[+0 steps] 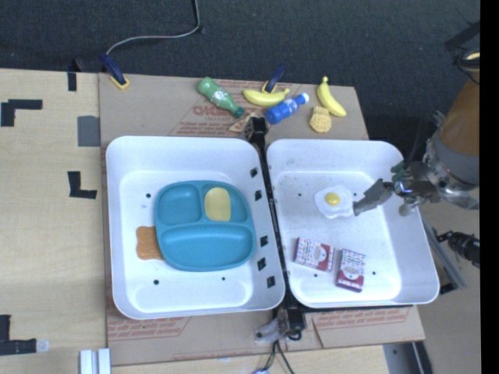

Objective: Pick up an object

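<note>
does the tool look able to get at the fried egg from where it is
Probably yes. The tool sits just right of the fried egg inside the right bin, nothing lying between them; the two red packets lie nearer the front.

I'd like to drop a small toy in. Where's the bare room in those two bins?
Right bin: bare floor behind the fried egg, and right of the two red packets. Left bin: the blue divided plate crowds the middle, leaving strips in front and behind.
</note>
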{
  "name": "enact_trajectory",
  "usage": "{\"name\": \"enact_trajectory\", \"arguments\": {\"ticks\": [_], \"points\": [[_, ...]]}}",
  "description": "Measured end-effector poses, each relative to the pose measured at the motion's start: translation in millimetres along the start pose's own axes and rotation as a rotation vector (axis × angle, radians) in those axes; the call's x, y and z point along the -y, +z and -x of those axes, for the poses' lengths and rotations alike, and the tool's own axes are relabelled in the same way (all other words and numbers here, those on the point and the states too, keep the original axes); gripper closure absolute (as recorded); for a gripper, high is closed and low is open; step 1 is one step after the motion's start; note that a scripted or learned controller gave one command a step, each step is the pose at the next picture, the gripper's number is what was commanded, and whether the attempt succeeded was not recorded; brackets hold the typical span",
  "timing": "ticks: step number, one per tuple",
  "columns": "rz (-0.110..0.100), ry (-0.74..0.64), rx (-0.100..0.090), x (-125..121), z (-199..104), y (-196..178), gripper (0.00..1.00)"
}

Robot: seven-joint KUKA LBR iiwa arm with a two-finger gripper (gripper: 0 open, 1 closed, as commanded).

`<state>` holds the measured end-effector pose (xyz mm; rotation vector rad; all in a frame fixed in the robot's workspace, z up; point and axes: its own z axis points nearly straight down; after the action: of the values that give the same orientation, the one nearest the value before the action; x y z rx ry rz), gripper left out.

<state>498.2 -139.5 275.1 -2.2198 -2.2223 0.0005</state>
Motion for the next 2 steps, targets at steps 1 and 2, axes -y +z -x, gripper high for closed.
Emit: {"name": "enact_trajectory", "arguments": {"ticks": [1, 2], "points": [[-0.004, 0.000, -0.001, -5, -32, 100, 0.00], [-0.003, 0.001, -0.001, -10, -45, 183, 0.00]]}}
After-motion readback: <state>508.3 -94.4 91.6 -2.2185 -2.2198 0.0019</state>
